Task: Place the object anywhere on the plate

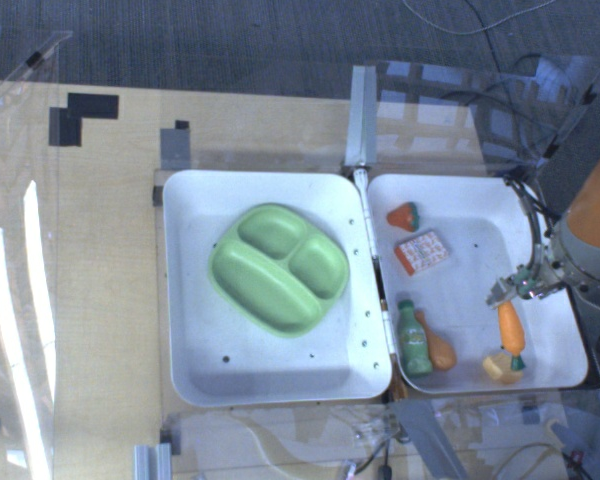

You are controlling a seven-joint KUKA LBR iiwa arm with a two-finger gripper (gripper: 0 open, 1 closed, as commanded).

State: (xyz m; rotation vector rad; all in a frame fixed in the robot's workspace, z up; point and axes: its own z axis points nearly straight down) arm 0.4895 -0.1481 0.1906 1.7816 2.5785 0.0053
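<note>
The gripper [517, 288] hovers at the right bin's [460, 380] right edge, touching the carrot's [510, 329] top. Whether the fingers are wide or narrow, I cannot tell. The green plate [279, 267] waits in the left bin [270, 388]. Risk: a tip-only pinch lets the carrot slip.

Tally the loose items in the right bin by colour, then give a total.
Red: 2, the strawberry and the red-and-white packet
Green: 1, the bottle
Orange: 2, the carrot and the piece beside the bottle
Tan: 1, the small piece under the carrot
Total: 6
</note>
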